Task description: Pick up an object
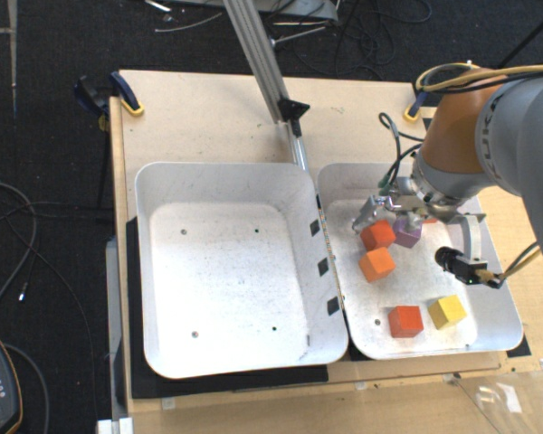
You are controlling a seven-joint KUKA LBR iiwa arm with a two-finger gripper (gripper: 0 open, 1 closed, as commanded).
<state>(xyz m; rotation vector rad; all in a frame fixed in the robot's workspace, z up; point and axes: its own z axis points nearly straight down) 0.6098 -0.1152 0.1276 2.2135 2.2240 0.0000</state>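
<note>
Overhead, the wooden desk (208, 107) is seen carrying two shallow white bins side by side. The left bin (163, 188) is shown with a speckled floor. The right bin (502, 319) is reached into by the grey arm (516, 116) with its orange band, coming from the right. The gripper (391, 208) is held low at the far side of the right bin, just above an orange-red block (376, 235) and a purple block (407, 232); whether either is touched cannot be told, and neither block can be seen between the fingers. An orange cube (376, 264) is placed just in front of the orange-red block, turned corner-on to the bin walls. A red cube (405, 321) and a yellow cube (450, 311) are set close together near the front wall. No writing can be read on any block, and no long axis can be made out.
</note>
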